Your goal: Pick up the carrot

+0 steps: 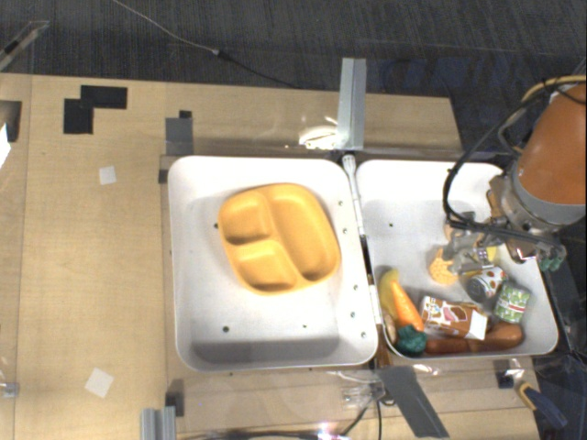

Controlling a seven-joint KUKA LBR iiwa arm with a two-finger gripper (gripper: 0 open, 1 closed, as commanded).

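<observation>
Arm (555,154) cropped at right edge

2 white bins sit side by side on the wooden bench (83,273). The left bin (197,337) holds a yellow divided plate (275,236). In the right bin (404,191), the carrot (401,302) lies by the near-left corner, its green top (410,341) nearest. Just right of it lie a brown carton (454,317), a sausage (477,340) and a green can (512,303). The gripper (477,257) hangs over a cracker (442,268), right of the carrot.
</observation>
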